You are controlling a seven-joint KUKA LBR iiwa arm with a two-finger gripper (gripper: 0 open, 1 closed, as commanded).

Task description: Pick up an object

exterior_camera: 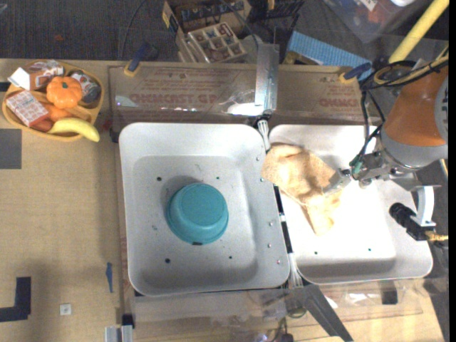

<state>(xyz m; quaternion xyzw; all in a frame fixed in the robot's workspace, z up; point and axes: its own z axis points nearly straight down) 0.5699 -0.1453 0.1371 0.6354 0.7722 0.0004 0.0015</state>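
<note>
Tan cloth (pixel 303 180) crumpled at left end of right bin (pixel 370 255), draped over rim. Gripper (pixel 340 180) touches cloth's right edge; finger spread, cannot tell. Cloth lies leftward of gripper.

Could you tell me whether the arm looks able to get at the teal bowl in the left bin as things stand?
Probably yes: the teal bowl sits upside down, alone in the left bin, with nothing over it. The gripper is by the cloth.
</note>
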